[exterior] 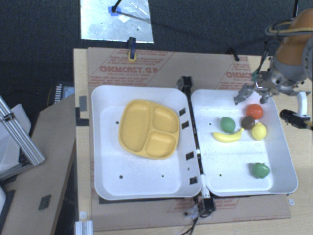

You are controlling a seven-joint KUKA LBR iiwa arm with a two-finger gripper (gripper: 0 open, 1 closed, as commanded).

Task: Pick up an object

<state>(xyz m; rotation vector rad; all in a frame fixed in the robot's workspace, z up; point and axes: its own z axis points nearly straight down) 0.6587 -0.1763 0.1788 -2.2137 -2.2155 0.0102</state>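
In the right bin (274,185) lie a red-orange round fruit (254,111), a dark brown ball (247,122), a yellow lemon (258,131), a green lime (227,124), a banana (227,137) and a green pepper (260,170). My gripper (252,96) hangs over the bin's far right corner, just above and behind the red-orange fruit. Its two fingers are spread apart and nothing sits between them.
The left bin (105,180) holds a yellow divided plate (148,128). A black clip strip (190,131) runs along the seam between the bins. Cardboard underlies both bins, and a shiny sheet (116,12) lies at the far back.
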